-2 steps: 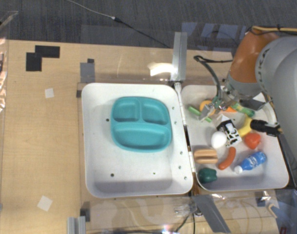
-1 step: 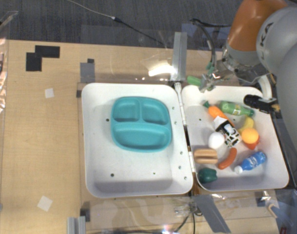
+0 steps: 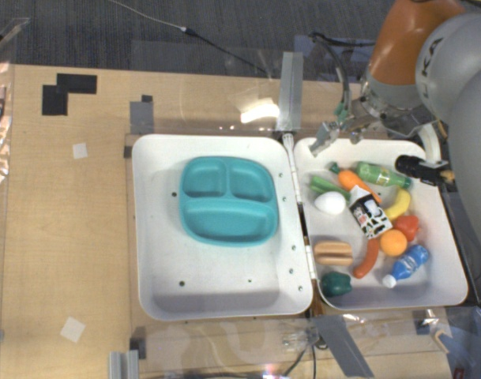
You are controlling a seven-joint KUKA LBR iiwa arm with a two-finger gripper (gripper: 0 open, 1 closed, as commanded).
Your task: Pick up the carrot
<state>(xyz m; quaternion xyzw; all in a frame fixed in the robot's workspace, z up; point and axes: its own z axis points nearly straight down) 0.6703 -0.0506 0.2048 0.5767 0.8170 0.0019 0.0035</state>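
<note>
Orange, tapered carrot [image 3: 350, 180] lies in the glossy white right bin [image 3: 453, 279]; claw [image 3: 339, 129] grip state unclear.

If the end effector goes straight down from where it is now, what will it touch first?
Probably the bare floor of the right bin near its far rim. The end effector hangs above that corner, and the carrot lies nearer the camera. Depth is hard to judge from this slanted view.

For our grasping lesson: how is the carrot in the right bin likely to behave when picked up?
The carrot looks like a smooth, tapered toy, so it is probably stiff and light but may slip. It is rounded, so likely to roll if nudged. The green bottle and black-and-white bottle crowd it, so they may shift.
</note>
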